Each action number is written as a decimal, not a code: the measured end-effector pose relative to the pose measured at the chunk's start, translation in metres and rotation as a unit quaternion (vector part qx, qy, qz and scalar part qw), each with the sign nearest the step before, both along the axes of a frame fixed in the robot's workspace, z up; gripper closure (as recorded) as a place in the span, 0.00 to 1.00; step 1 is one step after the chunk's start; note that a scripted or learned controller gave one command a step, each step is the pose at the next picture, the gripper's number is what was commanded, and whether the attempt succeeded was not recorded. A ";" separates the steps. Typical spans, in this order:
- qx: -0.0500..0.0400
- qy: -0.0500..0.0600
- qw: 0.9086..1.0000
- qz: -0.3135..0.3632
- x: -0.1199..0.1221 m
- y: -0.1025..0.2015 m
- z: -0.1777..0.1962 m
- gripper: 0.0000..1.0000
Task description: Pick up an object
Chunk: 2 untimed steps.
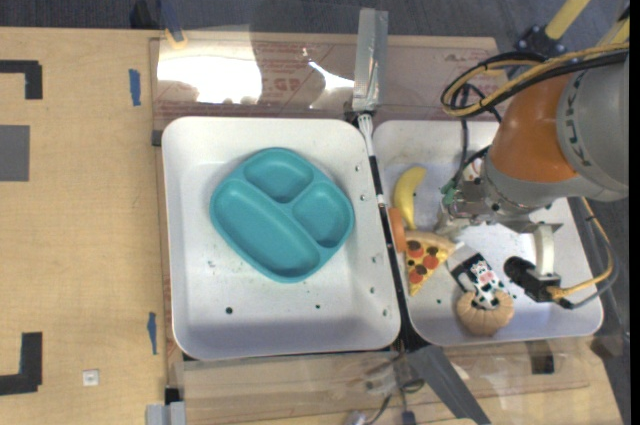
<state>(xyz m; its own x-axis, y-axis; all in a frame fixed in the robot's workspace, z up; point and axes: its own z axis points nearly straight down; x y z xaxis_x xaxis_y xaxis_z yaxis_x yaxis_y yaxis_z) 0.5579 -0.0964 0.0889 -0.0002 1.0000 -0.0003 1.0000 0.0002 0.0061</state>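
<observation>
The right bin [575, 313] holds several toy items. A yellow banana [405, 191] lies at its left side, with a pizza slice [422, 259] just below it and a thin orange piece [398, 231] along the bin's left wall. A black-and-white cow figure [483, 281] rests on a round brown bun [486, 312] near the front. My gripper [452, 211] hangs low over the bin's middle, just right of the banana and above the pizza slice. Nothing is seen held in it.
The left bin [190, 313] holds a teal divided plate [282, 212]. A metal divider [369, 63] stands behind the gap between the bins. The grey and orange arm [540, 138] covers the right bin's back right part.
</observation>
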 end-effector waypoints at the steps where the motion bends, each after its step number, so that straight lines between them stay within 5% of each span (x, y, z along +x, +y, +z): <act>1: 0.000 -0.001 1.000 0.000 0.030 -0.001 0.000 1.00; 2: 0.000 -0.001 1.000 0.000 0.029 -0.001 -0.001 0.00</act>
